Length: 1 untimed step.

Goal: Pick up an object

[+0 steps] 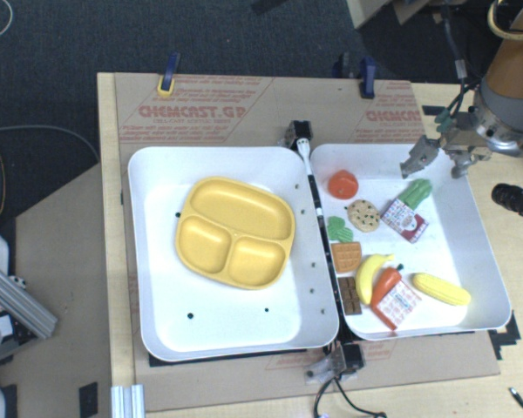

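My gripper (438, 162) hangs over the far right part of the right bin (479, 233), its two grey fingers spread apart with nothing between them. Just below it lies a green-topped packet with a red label (407, 209). Further left in that bin sit a red tomato (343, 184), a cookie (363, 215), a green piece (338, 229) and a waffle square (346, 256). Near the front are a banana (370, 273), a red-orange carrot packet (392, 294), a yellow corn cob (441, 289) and a brown chocolate bar (349, 295).
The left bin (148, 233) holds a yellow divided plate (234, 232). A black divider bar (315, 200) runs between the bins. Clamps (166, 75) hold the cardboard base at the back edge. The arm's wrist (506, 103) enters from the upper right.
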Motion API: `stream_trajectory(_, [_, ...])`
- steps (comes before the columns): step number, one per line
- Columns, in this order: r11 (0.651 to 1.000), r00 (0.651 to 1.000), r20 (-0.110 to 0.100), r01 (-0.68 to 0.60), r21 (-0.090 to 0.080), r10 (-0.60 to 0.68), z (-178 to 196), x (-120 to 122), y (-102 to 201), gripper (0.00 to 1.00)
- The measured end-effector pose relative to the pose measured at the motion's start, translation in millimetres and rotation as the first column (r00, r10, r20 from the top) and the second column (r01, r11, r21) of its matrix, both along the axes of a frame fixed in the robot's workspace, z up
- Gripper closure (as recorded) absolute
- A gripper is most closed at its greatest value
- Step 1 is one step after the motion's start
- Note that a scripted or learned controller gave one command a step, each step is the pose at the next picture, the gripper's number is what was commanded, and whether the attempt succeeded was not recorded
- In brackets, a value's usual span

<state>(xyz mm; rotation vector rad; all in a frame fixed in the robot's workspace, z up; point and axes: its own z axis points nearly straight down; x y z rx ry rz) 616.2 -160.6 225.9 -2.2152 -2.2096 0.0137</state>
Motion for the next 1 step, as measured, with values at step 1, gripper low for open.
stream_trajectory(1, [1.000,1.000,0.015,-0.003,-0.002,0.003,8.7,2.7,0.4,0.00])
